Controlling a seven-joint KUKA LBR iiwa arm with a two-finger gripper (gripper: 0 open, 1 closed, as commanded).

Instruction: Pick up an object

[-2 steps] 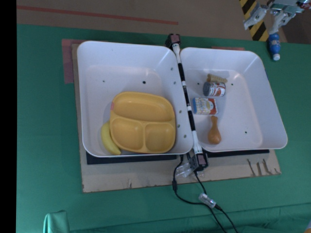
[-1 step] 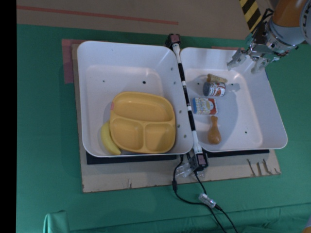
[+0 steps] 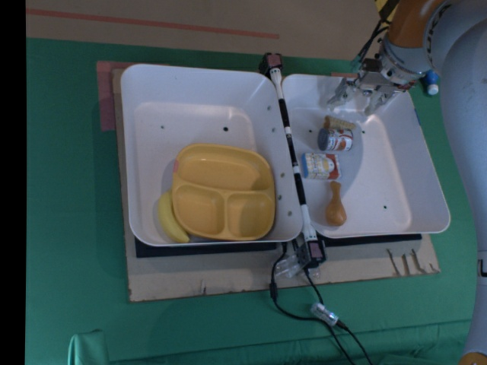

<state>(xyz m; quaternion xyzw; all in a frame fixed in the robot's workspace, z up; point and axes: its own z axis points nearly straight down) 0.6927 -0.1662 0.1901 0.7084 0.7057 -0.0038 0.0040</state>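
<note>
While the two-finger jaws of the grey arm's gripper (image 3: 358,97) hang spread and empty, a small blue-lidded tin can (image 3: 335,139) lies just below in the right white bin (image 3: 403,181).

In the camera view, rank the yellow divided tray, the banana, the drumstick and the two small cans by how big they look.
1. Yellow divided tray, far the largest.
2. Banana, though the tray partly hides it.
3. Drumstick.
4. White-labelled can and the can with the blue end: they look alike, so no ranking.
</note>
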